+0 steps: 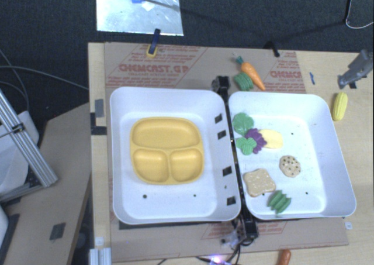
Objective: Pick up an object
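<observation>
Two white bins side by side on a bench [193,62], yellow divided plate [167,150] in the left bin [123,199], toy foods in the right bin [333,193] including a cookie [290,165], cracker [259,182], grapes [255,138], gripper [353,75] at right edge above the bin, its opening impossible to tell.

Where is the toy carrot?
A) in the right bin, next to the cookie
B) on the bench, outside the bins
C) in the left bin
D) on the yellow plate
B: the carrot lies on the bench just past the top edge of the right bin, not inside it.
</observation>
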You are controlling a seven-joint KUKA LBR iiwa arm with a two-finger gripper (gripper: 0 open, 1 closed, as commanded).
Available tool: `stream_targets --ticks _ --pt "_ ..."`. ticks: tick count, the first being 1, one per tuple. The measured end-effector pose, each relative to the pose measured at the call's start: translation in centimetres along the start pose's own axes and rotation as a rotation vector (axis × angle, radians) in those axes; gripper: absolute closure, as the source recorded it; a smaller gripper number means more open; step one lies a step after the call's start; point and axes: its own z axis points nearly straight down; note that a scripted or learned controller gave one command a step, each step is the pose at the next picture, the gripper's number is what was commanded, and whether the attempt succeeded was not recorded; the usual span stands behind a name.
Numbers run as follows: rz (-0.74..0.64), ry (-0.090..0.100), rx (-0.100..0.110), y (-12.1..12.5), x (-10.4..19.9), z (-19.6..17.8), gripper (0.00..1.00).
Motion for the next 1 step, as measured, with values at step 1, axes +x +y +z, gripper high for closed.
stream_targets --ticks 1 --pt "-0.010 0.004 0.007 -2.16 12.93 0.07 0.00"
